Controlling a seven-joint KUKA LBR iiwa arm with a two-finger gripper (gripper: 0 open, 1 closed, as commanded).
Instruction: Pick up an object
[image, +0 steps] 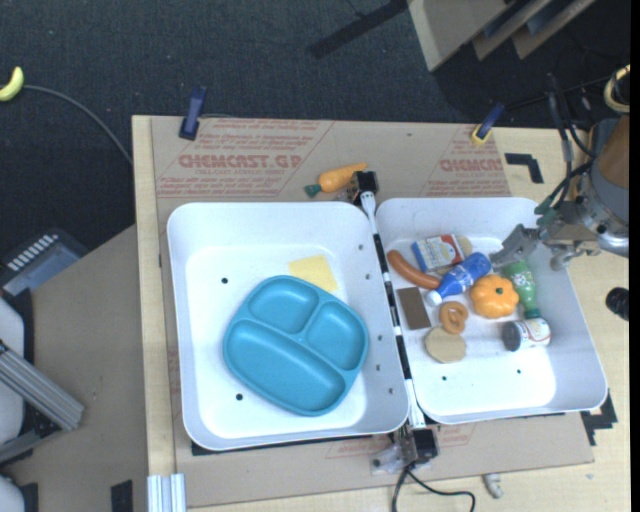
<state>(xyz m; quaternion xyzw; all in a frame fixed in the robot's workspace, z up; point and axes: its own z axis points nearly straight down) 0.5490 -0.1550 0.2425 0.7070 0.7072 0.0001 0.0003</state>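
1. On the bench you've got two white bins side by side; the left bin (190, 300) carries a big blue divided plate (293, 345) with a yellow slab (315, 270) poking out just behind it.
2. Over at the right bin (570, 370), the arm (610, 190) comes in from the right edge, and its gripper (535, 238) hangs over the bin's upper right part. You can't tell how far its fingers are spread, and nothing shows between them.
3. Pickable stuff sits in a clump just left of and below the gripper: an orange pumpkin-like toy (495, 297) nearest, a green bottle (520, 282) right next to it, and a blue bottle (462, 276) touching the pumpkin's left side.
4. Further left you'll see a hot dog (411, 268), a small carton (440, 251) and a brown block (411, 308).
5. Smaller bits lie lower: a tan round disc (446, 346), a little donut (454, 317) and a small can (527, 333).
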